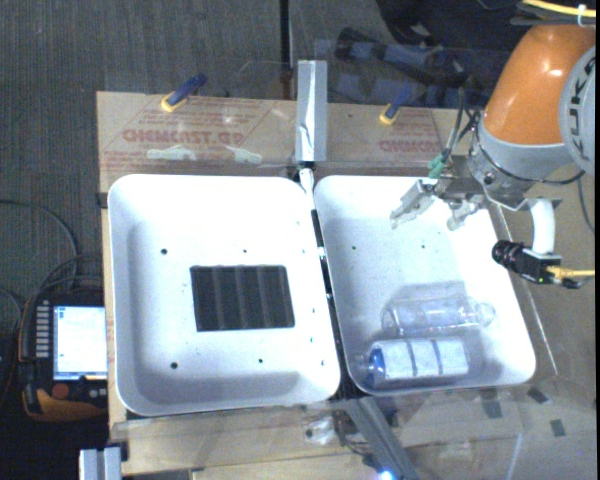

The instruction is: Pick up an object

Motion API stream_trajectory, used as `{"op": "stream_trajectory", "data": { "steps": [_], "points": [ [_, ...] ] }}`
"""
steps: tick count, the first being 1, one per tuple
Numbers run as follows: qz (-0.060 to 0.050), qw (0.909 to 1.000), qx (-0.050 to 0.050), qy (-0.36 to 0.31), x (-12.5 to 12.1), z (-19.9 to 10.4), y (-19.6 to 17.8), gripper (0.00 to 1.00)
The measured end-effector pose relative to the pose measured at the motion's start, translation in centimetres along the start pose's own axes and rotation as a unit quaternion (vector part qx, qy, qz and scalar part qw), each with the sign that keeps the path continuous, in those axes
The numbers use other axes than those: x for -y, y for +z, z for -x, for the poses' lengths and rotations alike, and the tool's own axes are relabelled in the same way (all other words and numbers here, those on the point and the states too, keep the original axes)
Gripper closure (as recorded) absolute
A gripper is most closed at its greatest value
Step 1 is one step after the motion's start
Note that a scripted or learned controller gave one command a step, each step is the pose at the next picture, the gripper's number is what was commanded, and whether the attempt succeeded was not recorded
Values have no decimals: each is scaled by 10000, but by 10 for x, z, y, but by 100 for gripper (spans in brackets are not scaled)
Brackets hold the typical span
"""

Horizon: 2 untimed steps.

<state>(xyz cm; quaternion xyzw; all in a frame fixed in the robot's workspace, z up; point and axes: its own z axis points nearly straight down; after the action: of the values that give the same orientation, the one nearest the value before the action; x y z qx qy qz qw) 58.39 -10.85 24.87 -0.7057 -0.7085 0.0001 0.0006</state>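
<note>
Two clear plastic bottles lie in the right bin (352, 268). One bottle (438, 314) rests on its side near the bin's middle right. The other bottle (417, 360), with a blue cap end, lies along the front wall. My gripper (432, 206) hangs over the back of the right bin, well behind both bottles, with its two fingers spread apart and nothing between them. A dark ribbed rectangular pad (242, 297) lies flat in the middle of the left bin (140, 268).
A metal divider post (310, 118) stands behind the seam between the bins. Blue-and-yellow clamps (183, 92) hold the cardboard backing. A handheld pendant (65, 353) sits on the floor at the left. The arm's orange band (535, 73) looms over the right bin's back corner.
</note>
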Motion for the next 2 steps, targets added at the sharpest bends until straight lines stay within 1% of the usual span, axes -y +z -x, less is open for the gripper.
{"op": "stream_trajectory", "data": {
  "steps": [1, 2],
  "points": [
    [0, 10000, 0, 0, 0, 0, 0, 0],
    [6, 10000, 15, 60, -42, 88, -16, 0]
  ]
}}
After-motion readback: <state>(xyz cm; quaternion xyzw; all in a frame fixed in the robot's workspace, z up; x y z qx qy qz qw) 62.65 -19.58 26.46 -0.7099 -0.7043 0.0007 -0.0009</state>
